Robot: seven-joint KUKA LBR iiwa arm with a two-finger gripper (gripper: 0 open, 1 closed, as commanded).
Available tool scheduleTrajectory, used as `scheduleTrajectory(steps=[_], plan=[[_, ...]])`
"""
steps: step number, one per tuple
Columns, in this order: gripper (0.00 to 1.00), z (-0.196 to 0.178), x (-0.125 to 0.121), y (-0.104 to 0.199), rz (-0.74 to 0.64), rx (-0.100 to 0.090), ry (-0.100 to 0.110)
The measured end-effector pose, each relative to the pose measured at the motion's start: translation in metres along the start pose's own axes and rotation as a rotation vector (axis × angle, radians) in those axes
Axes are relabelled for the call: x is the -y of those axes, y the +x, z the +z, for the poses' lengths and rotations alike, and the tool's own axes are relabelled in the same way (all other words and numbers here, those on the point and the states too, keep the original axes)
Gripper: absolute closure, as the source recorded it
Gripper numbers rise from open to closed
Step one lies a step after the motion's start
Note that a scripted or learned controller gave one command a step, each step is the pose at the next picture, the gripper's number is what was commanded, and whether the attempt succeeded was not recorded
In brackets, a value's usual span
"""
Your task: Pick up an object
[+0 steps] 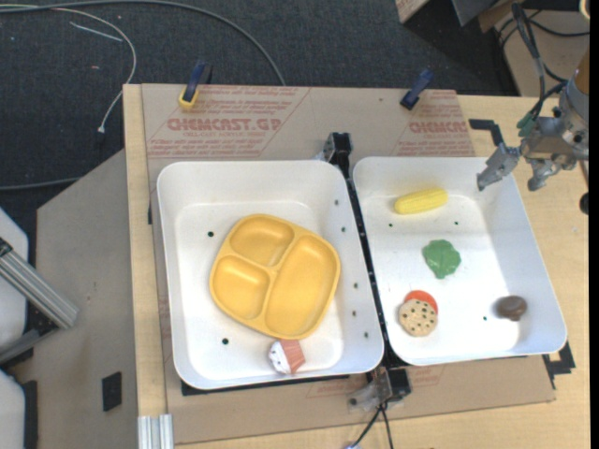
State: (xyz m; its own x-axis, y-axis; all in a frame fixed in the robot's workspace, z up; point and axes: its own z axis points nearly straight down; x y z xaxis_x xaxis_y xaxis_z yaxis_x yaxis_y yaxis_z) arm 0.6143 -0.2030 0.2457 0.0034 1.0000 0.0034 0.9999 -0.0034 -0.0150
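We find the grey two-finger gripper [518, 172] hanging over the far right corner of the right shallow white plastic bin [535, 251], its two fingers spread apart with nothing between them; one fingertip sits above the bin's far wall, the other out past its right rim. The left shallow white plastic bin [178, 251] carries the big yellow three-compartment plastic plate [274, 275] in its middle, and a small red-and-white toy piece [285, 355] lies by its near wall. We judge the nearest candidate for picking to be the yellow toy corn cob [420, 200], which lies near the far wall of the right bin, to the left of the gripper and slightly nearer to us. Its long axis runs almost parallel to that far wall, its right end tipped a little toward the wall, so we would expect a grasp across its short width to suit best. Going down in size along the right bin, we see the green leafy toy vegetable [441, 256] near the centre, the round tan toy cookie with dark spots [417, 315] toward the near wall, and the small brown rounded toy lump [510, 308] close to the right wall, almost straight toward us from the gripper.
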Motion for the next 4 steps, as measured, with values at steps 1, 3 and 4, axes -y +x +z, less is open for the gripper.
scheduleTrajectory(steps=[1,3,4], plan=[[0.00,-0.009,-0.002,0.001,-0.004,0.003,-0.014],[0.00,0.099,-0.016,0.014,-0.005,0.002,-0.012],[0.00,0.144,-0.023,0.011,-0.006,0.002,-0.011]])
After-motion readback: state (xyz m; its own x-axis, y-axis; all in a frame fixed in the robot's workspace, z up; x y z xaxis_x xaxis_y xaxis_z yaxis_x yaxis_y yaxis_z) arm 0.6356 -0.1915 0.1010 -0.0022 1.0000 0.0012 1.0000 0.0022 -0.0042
